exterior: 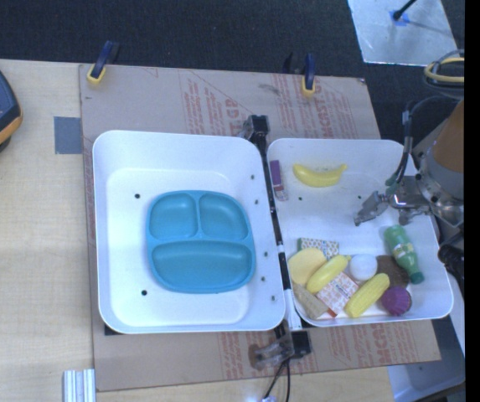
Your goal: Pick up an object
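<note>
Smooth glossy white plastic bins (181,145), a matt blue plastic divided plate (199,242), on printed brown cardboard (223,95).

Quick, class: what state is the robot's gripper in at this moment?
Gripper: it sits over the right bin, with nothing seen between its fingers; whether it is open or shut cannot be told.

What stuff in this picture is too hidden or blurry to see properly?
- Arm: cut off by the camera view's right edge.
- Gripper: too small to tell if its fingers are open.
- Small packet: partly covered by the corn; print too blurry to read.
</note>
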